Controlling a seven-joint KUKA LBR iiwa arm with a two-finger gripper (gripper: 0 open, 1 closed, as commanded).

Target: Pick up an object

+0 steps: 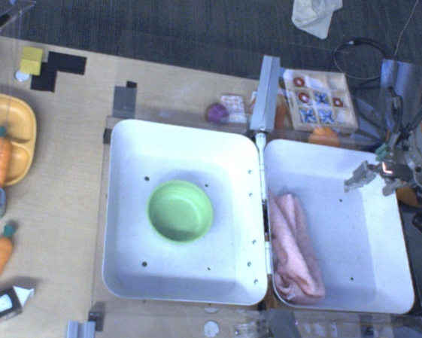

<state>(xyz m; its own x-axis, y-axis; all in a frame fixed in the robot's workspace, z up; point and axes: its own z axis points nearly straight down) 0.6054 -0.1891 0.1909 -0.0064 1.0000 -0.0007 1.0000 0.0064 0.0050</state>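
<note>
You have two white bins side by side: the left bin (125, 192) and the right bin (369, 243). In the right bin, a crumpled pink cloth (295, 248) lies against the left wall, running toward the near edge. A green bowl (180, 211) sits upright mid-left bin. Your gripper (373, 178) hangs over the right bin's far right corner, fingers spread apart, nothing between them, well apart from the cloth.
</note>
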